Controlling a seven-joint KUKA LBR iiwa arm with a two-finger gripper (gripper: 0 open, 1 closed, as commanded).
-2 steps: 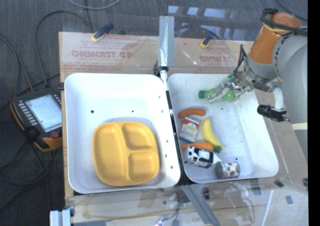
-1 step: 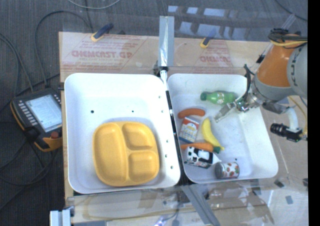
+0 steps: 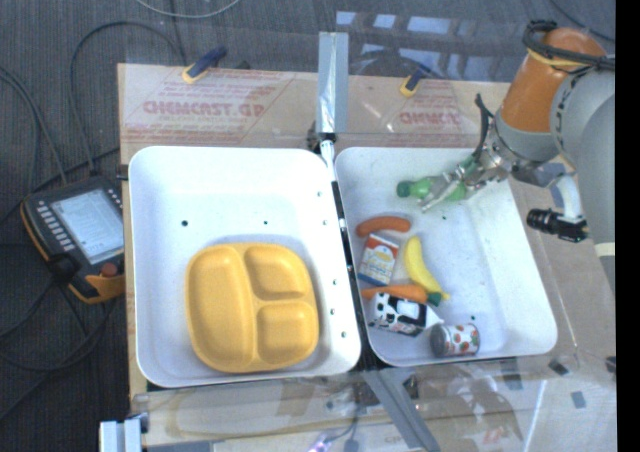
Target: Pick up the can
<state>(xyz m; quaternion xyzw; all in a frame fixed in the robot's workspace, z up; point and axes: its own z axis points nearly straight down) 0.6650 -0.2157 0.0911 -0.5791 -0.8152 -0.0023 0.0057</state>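
Nearest the camera, the left bin [image 3: 160, 240] carries a yellow divided tray [image 3: 254, 306]. Right of it, the right bin [image 3: 520, 280] holds the can [image 3: 456, 339], lying at its near edge beside a cow-patterned toy [image 3: 400, 313]. Far off, the gripper [image 3: 447, 190] hovers by a green bottle [image 3: 425, 185]; whether its fingers are spread, I cannot tell. Picking looks not yet begun.
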